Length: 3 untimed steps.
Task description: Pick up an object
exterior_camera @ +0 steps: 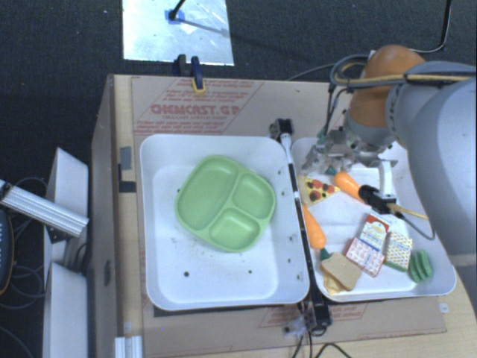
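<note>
Materials: mostly plastic, bench top looked like cardboard.
White bins (171,289) were smooth matt plastic; green divided plate (226,202) glossy plastic; arm shell (440,133) smooth grey; foil-like sheet (177,21) shiny; floor (52,66) rough dark carpet.

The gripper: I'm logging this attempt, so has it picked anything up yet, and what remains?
Done: the arm has reached into the right bin, with the gripper low at its far end near the pizza slice. In hand: nothing visibly between the fingers. Left: grasping and lifting; the carrot and other toys lie on the bin floor.
</note>
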Available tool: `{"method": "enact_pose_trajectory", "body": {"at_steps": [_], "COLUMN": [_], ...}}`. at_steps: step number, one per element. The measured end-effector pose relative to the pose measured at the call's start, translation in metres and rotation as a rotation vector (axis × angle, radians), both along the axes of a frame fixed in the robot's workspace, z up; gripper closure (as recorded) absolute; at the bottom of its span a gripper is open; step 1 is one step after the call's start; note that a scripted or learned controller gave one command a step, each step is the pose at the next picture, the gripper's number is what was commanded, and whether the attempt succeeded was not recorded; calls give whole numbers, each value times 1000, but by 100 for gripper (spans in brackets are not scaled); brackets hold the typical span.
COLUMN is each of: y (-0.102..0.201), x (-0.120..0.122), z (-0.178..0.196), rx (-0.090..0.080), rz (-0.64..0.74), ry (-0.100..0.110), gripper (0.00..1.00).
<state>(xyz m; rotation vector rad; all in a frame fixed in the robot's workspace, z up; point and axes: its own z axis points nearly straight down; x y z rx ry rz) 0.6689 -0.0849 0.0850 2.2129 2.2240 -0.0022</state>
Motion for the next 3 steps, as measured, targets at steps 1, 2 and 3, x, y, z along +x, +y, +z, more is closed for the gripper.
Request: {"method": "enact_pose_trajectory", "body": {"at_steps": [1,2,3], "y": [-19,-19,-19], "x": [0,1,1], "z": [0,12,12], "rx": [3,3,2], "rz": [-4,-1,-1], "ry": [-1,-4,-4], "gripper": [0,100,0]}}
